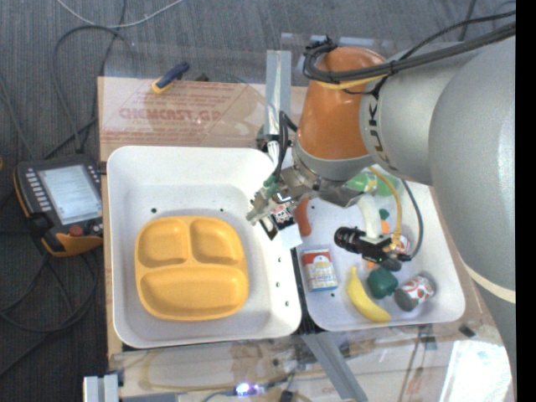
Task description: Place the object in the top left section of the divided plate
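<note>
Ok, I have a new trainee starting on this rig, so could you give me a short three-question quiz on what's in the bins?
1. True or false: the divided plate lies in the right bin.
2. Which of these lies in the right bin? A banana; B fork; C mug.
3. Fill in: the plate is split into ___ sections.
Key: 1 false, it lies in the left bin; 2 A; 3 three, two small ones above one large one.
</note>
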`<state>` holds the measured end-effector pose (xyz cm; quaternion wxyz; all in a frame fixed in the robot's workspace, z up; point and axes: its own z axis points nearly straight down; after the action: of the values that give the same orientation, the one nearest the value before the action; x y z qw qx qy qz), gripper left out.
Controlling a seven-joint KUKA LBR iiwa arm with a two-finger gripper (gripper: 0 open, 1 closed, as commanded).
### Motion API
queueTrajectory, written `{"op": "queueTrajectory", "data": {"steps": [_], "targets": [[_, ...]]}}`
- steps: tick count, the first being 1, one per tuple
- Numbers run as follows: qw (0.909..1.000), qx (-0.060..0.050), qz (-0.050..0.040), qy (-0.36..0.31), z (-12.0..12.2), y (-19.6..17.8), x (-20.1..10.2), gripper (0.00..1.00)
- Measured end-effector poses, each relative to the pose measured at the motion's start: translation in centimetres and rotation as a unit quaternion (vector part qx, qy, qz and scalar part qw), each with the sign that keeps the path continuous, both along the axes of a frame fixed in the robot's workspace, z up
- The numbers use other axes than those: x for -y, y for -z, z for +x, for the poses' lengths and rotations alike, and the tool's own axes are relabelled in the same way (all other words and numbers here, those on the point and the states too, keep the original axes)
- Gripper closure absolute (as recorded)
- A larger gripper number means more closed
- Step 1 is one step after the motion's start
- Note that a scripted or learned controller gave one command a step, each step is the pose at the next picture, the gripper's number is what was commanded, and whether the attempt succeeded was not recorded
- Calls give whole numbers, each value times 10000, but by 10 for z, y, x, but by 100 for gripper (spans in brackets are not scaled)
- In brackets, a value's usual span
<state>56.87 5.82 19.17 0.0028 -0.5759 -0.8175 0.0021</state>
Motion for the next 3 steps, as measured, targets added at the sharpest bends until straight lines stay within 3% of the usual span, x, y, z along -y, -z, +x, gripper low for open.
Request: {"op": "queueTrajectory", "data": {"steps": [1, 2, 3], "targets": [[9991, 7, 2, -422, 33, -29, -52, 100], [9901, 7, -5, -1402, 31, -11, -133, 100], [9844, 22, -2, -1758, -3, -21, -167, 100]]}}
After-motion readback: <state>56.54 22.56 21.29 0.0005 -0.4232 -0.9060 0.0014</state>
